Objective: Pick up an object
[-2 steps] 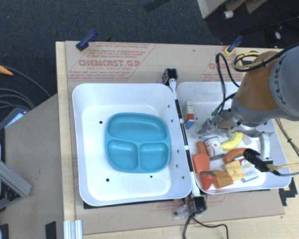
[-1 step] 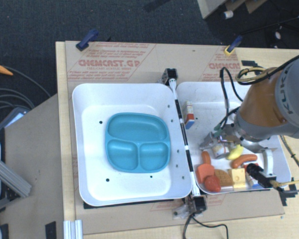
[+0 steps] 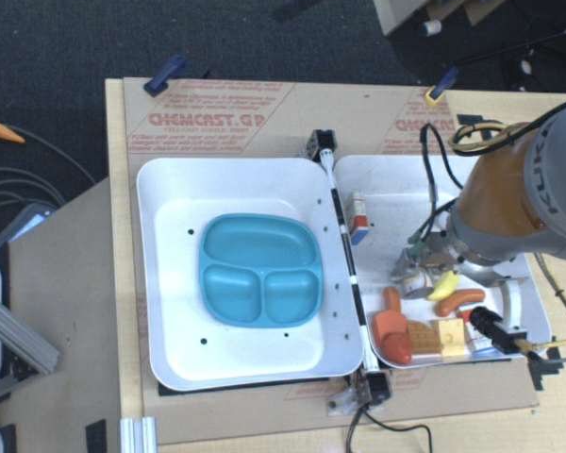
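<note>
White plastic bins sit side by side on the bench, and from the overhead camera my arm (image 3: 509, 201) reaches over the right bin (image 3: 387, 182), its orange band hiding most of that bin's far side. My gripper (image 3: 423, 264) hangs low inside this bin, just above the clutter in its near corner; whether it is open or closed I cannot tell, as my wrist covers it. Just beside the gripper lies a yellow banana-shaped piece (image 3: 443, 284), touching a red sausage-shaped toy (image 3: 460, 299). Nearer the front edge sit an orange-red toy (image 3: 392, 327) and a tan block (image 3: 424, 338). A small white and red box (image 3: 358, 219) stands well apart, against the divider. The left bin (image 3: 170, 253) holds a blue divided tray (image 3: 261, 269).
</note>
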{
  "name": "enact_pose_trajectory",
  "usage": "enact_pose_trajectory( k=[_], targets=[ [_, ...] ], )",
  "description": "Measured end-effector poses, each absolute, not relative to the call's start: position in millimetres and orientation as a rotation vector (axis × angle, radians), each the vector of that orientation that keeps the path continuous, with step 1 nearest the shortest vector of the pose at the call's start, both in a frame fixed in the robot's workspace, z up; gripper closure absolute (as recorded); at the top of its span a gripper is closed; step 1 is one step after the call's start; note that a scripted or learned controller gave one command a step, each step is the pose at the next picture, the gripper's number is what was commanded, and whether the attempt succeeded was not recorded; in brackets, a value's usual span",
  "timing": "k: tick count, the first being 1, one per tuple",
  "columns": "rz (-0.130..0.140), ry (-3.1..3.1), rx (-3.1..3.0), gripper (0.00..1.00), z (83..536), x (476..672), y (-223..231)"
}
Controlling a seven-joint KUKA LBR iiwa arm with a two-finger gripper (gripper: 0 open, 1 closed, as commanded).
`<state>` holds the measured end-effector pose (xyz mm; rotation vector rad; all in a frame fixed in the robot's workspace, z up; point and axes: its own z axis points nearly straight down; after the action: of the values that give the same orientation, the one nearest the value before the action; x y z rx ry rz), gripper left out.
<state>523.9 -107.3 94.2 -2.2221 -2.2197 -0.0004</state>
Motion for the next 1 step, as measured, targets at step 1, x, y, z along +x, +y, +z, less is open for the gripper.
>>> enact_pose_trajectory(
  k=[1],
  targets=[
    [0.0, -2.222, -2.22, 1.0, 210.7, 529.5, -45.3]
  ],
)
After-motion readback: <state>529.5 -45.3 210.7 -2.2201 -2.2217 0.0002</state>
